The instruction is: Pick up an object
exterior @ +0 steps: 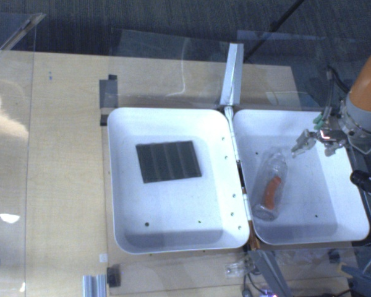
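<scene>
A clear plastic bottle (pixel 271 184) with an orange piece inside lies tilted in the left half of the right bin (pixel 352 228). A dark grey ribbed rectangular pad (pixel 169 161) lies flat in the left bin (pixel 173 234). My gripper (pixel 315 145) hangs over the upper right part of the right bin, up and to the right of the bottle and apart from it. Its fingers (pixel 300 145) are spread open with nothing between them.
A metal divider post (pixel 232 79) rises behind the seam between the two bins. Clear panels stand around the wooden bench (pixel 55 184). The arm's orange band (pixel 370 88) and dark cables crowd the right edge.
</scene>
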